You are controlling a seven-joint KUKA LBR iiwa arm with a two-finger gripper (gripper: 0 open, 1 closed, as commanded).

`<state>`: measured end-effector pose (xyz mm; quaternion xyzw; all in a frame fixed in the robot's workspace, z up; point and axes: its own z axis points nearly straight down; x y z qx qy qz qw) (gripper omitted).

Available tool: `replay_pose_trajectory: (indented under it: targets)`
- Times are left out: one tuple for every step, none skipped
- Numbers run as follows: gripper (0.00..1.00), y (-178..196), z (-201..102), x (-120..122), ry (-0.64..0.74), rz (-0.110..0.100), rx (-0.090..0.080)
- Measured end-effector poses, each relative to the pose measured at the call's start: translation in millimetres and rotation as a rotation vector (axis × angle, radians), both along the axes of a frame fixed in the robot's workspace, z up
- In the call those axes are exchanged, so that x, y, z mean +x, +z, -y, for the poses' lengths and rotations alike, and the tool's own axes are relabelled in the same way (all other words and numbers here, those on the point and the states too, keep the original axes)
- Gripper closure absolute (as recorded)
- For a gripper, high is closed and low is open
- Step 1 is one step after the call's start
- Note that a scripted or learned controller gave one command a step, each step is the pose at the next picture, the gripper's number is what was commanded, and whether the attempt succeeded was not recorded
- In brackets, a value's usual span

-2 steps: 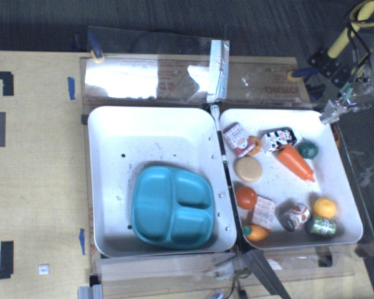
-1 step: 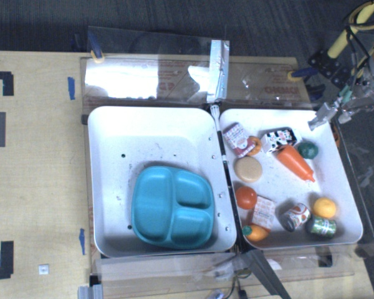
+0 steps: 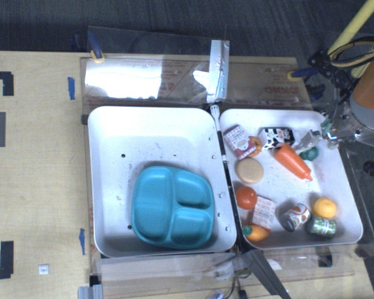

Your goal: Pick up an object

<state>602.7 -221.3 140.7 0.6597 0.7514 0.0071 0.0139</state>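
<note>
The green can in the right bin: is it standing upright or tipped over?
Tipped over: the green can lies on its side by the right bin's front edge.

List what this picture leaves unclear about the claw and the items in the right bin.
- Claw: small and blurred at the right bin's far right corner; its tips merge with clutter, so open or shut cannot be told.
- Arm: cut off by the right edge.
- Packet and carton: print too small to read.
- Can: label blurred.
- Small orange item: partly in shadow at the bin's near rim.
</note>
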Motion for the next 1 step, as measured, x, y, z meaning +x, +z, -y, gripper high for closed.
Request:
replay_pose_trajectory:
  targets:
    - [0.00, -1.3, 0.0, 5.1, -0.016, 0.007, -0.001]
